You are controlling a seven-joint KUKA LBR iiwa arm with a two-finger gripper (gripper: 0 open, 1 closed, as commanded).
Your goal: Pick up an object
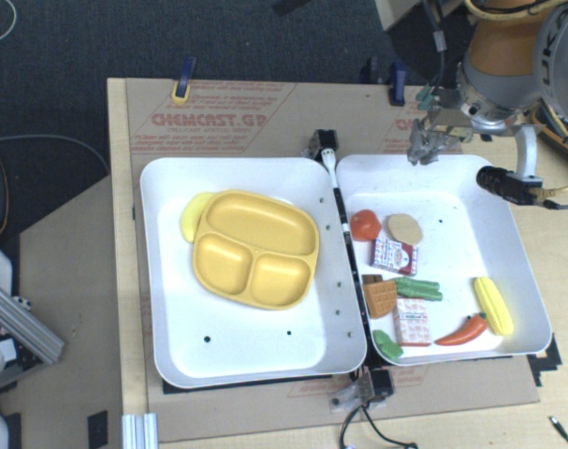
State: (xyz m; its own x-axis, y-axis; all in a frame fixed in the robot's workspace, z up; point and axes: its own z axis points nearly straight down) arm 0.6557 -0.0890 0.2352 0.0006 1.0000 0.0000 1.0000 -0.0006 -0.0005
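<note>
The gripper (422,152) hangs over the back rim of the right bin (471,187), near its far left corner, with nothing visibly in it. Below it in that bin lie a red tomato (364,224), a tan round piece (404,228), a red-and-white packet (394,255), a green bean pod (417,289), a brown cracker (380,296), a second packet (413,325), a red chili (463,330) and a yellow corn cob (492,305). The tomato and the tan piece lie closest to the gripper, toward the front of it.
The left bin (171,307) holds a yellow compartment plate (254,249) with a yellow piece (194,215) tucked under its left edge. A small green item (387,344) lies at the right bin's front left. A black clip (324,143) sits between the bins at the back.
</note>
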